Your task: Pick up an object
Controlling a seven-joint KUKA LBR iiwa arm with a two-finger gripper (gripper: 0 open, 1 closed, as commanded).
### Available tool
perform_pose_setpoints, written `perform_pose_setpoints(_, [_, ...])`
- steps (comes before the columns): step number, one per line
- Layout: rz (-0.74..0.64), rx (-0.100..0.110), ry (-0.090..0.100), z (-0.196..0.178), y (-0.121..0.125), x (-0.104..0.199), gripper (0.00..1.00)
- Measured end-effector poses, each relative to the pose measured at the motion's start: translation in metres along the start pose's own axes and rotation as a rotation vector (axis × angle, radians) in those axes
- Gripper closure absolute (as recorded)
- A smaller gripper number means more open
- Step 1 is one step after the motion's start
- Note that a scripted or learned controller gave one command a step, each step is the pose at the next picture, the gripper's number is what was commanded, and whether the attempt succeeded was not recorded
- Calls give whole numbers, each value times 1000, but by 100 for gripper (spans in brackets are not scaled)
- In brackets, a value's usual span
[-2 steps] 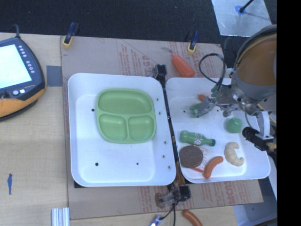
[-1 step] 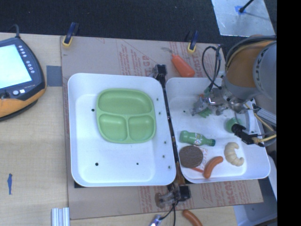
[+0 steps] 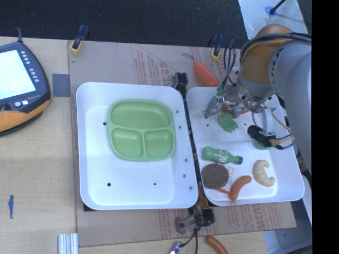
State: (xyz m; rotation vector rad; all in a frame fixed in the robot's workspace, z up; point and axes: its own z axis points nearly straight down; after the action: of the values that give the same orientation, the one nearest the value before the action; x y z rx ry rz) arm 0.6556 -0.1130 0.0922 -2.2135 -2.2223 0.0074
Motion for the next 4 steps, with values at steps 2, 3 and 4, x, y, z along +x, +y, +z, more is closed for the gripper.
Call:
perform_pose_setpoints(2, [0, -9, -2, -13, 2, -47, 100])
perform_pose_setpoints(3, [0, -9, -2, -13, 2, -47, 0])
perform_pose_setpoints(4, [-1, -1, 0, 2, -72, 7, 0])
